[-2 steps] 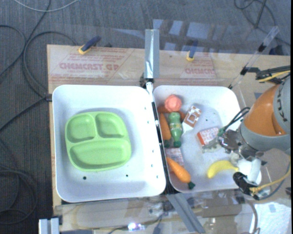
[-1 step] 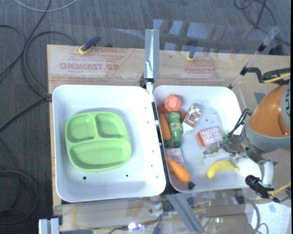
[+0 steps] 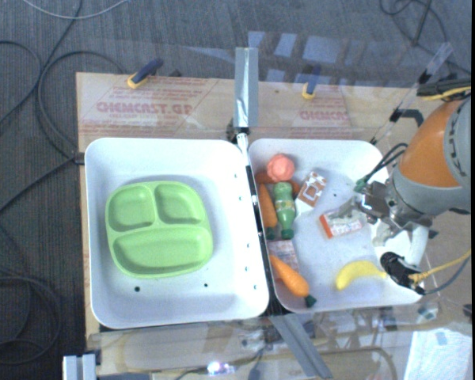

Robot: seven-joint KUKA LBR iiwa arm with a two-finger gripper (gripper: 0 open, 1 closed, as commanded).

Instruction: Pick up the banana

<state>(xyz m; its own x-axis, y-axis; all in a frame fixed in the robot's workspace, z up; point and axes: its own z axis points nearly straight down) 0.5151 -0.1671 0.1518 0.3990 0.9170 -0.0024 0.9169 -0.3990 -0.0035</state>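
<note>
Camera view, looking down on the bench: the banana (image 3: 359, 275), small, yellow and gently curved, lies flat on the floor of the right bin (image 3: 336, 155), near its lower right corner. The gripper (image 3: 380, 212) hangs near it, just above it in the frame, over the bin's right side. Whether it is open or closed cannot be told, and nothing shows in its grasp. The pick looks not yet made: descending, closing and lifting remain. A carrot (image 3: 290, 276) lies to the banana's left, apart from it.
</note>
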